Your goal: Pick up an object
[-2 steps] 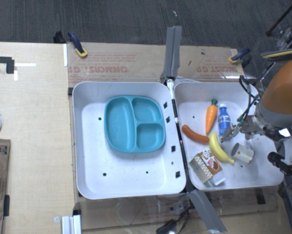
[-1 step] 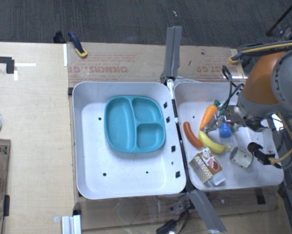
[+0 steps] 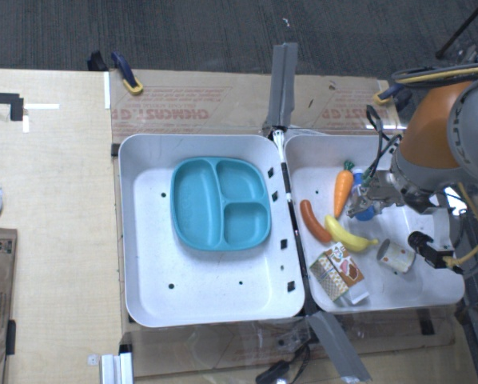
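The gripper [image 3: 362, 202] was seen lowered into the right bin [image 3: 431, 294], carried by the grey arm [image 3: 439, 138] with its orange band reaching in from the right. Whether anything was clamped by it could not be told, since its tip was mixed with a small blue object [image 3: 364, 211] lying directly under it; contact with that object could not be confirmed either. Just to the gripper's left, an orange carrot [image 3: 343, 191] was lying almost upright in the view, close beside the tool. Just below the tip, a yellow banana [image 3: 349, 235] was stretched out, and beyond it, further left, a reddish sausage [image 3: 315, 222] was found touching the banana's near end. Further below, a small printed carton [image 3: 337, 271] was resting near the bin's lower wall, and to the lower right of the tool a white cup-like object [image 3: 396, 258] was lying on its side. Well away to the left, a teal divided plate [image 3: 221, 204] was set in the left bin [image 3: 143, 278], untouched. The step in hand was judged to be the descent onto a chosen item, most likely the blue object or the carrot. For the next move, a firm closing on one item would be called for, followed by a straight lift, with the crowding neighbours not dragged along.
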Controlling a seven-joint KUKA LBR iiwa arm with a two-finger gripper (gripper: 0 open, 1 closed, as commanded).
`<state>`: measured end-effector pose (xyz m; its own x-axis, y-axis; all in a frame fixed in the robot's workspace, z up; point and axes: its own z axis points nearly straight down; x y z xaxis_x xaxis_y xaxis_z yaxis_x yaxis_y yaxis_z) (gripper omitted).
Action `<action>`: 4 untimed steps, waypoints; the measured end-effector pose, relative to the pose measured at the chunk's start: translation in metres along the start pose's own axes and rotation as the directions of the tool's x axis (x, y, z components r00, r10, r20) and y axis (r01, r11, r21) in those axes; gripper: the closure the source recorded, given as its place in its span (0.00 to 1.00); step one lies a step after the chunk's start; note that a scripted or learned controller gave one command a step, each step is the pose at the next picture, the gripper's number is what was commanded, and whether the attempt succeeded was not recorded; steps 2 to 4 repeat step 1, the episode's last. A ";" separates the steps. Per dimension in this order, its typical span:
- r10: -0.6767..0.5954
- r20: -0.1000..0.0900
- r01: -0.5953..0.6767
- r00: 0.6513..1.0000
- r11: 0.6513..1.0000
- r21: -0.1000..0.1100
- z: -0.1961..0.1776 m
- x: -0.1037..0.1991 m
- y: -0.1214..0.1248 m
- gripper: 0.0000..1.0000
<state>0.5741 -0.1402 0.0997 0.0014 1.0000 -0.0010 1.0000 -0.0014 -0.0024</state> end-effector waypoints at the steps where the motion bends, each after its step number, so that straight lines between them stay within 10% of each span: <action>1: -0.145 0.000 0.145 0.989 0.989 -0.001 -0.153 0.034 -0.060 1.00; 4: -0.145 0.000 0.145 0.989 0.989 -0.001 -0.153 0.034 -0.060 1.00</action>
